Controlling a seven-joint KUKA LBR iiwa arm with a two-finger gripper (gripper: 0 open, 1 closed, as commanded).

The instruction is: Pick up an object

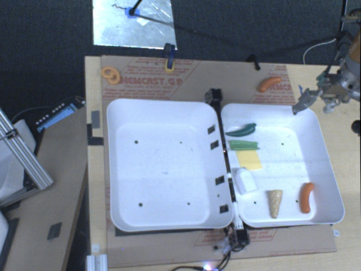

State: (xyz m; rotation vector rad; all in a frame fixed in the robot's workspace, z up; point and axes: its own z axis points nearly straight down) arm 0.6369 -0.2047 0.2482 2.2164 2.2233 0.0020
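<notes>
gripper (313,99) above right bin (324,145) corner | opening cannot be told, nothing seen held | risk: rim struck, items (249,161) crowded, sausage (305,197) rolled

Glossy plastic bins (163,109), matt cardboard sheet (225,75)

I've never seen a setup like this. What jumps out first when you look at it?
Two shallow white bins sit side by side on the bench: the left bin looks bare, and the right bin holds small toy foods, such as a yellow block and an orange sausage. The gripper hangs over the right bin's far right corner. Another orange sausage lies outside, behind the bins.
</notes>
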